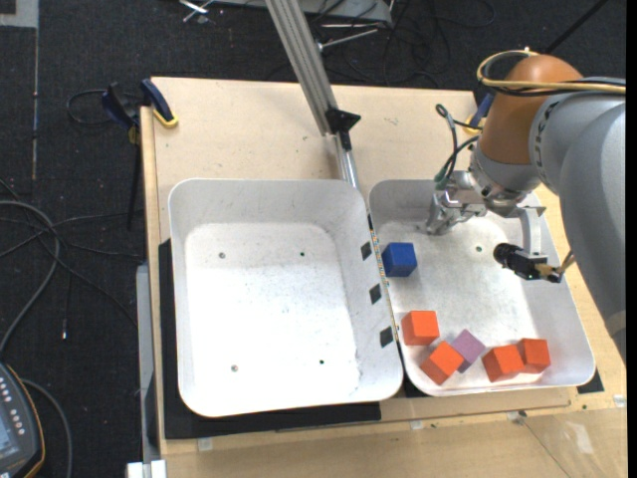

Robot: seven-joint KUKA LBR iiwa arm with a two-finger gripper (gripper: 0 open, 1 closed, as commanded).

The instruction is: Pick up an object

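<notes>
the gripper (438,223) hangs over the back of the right bin (498,277), near its far wall; whether it is apart or together cannot be told, and nothing shows in it. just in front and to the left a blue cube (400,259) lies by the bin's left wall. near the front sit four orange cubes (420,327) and a purple cube (468,348). the left bin (199,207) lies beside, on the wooden surface (249,127).

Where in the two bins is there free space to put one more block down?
The left bin has a bare floor from wall to wall. In the right bin, the middle is free, between the blue block and the gripper. Its front edge is crowded: four orange blocks and a purple one.
</notes>
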